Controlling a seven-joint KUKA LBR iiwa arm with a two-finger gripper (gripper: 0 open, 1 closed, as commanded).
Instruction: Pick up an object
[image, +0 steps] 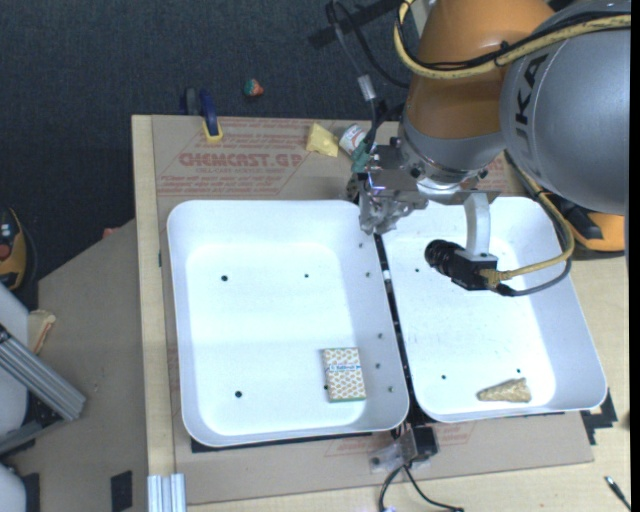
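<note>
A small square packet with a blue and white pattern (343, 374) lies flat near the front right corner of the left bin (200, 300). A tan, crumbly wedge-shaped piece (504, 391) rests near the front edge of the right bin (560, 330). My gripper (381, 213) hangs over the back end of the ridge where the two bins meet, far from both objects. The wrist and arm above it cover the fingers from this angle.
The arm's grey and orange body fills the upper right. A black cable fitting (455, 262) hangs over the right bin's back half. A yellow scrap (322, 141) and a blue clamp (209, 113) sit on the board behind the bins.
</note>
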